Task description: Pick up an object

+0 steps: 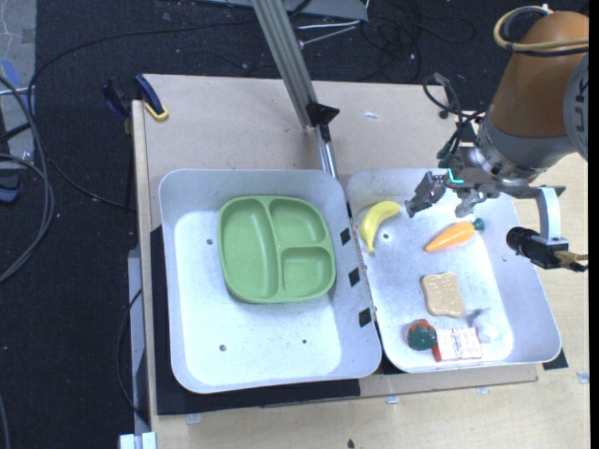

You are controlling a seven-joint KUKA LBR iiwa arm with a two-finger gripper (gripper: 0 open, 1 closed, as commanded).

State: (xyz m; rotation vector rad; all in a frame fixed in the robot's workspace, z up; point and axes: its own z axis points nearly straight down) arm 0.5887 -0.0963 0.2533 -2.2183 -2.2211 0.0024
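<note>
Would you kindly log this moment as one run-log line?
gripper: above right bin, nothing held | nearest: carrot, banana | left bin: green plate

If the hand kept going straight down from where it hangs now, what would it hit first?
Most likely the bare floor of the right bin, between the banana and the carrot. The hand hangs above that gap, though the slanted view leaves depth unclear, so it might clip the carrot's leafy end.
</note>
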